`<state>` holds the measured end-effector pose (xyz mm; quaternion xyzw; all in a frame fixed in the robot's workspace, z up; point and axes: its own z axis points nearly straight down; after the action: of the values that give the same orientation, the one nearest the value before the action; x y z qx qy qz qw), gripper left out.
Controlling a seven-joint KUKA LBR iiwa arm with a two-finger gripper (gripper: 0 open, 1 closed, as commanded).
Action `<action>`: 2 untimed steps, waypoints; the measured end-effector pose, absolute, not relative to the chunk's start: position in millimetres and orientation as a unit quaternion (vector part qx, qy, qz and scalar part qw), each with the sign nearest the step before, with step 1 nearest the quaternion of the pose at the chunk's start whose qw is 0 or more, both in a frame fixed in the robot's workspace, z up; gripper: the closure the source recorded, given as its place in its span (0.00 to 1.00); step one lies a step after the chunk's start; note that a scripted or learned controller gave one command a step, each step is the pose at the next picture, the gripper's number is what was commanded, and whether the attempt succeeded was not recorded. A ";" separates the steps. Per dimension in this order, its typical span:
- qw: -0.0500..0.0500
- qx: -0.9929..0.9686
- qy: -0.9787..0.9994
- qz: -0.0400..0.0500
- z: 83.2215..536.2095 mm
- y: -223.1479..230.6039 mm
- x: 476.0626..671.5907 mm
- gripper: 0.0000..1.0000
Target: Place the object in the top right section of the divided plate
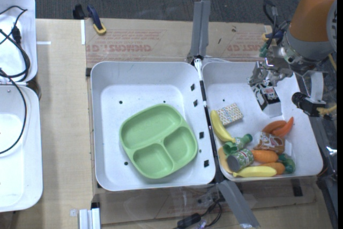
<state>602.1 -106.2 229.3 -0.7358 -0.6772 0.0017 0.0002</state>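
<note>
A light green divided plate (157, 140) lies in the left bin (104, 115), with one large section at its upper left and two smaller ones along its lower right. My gripper (265, 94) hangs over the upper right part of the right bin (236, 80), above bare bin floor. It is apart from the toy items heaped in that bin's lower half. A small speckled box (231, 113) and a yellow banana (218, 126) lie to its lower left. I see nothing clearly held under the gripper.
The lower part of the right bin holds orange carrots (278, 127), a small bottle (239, 158), a second banana (257, 171) and a green item (289, 163). A grey divider post (200, 29) stands between the bins. White trays with black cable (13, 45) sit at far left.
</note>
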 end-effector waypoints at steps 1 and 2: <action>0.000 -0.672 -0.741 0.001 337.7 -163.6 539.6 1.00; -0.001 -0.493 -0.870 0.001 393.8 -201.8 502.7 1.00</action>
<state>502.7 -201.8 393.8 -0.4925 -0.8703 0.0007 -0.0014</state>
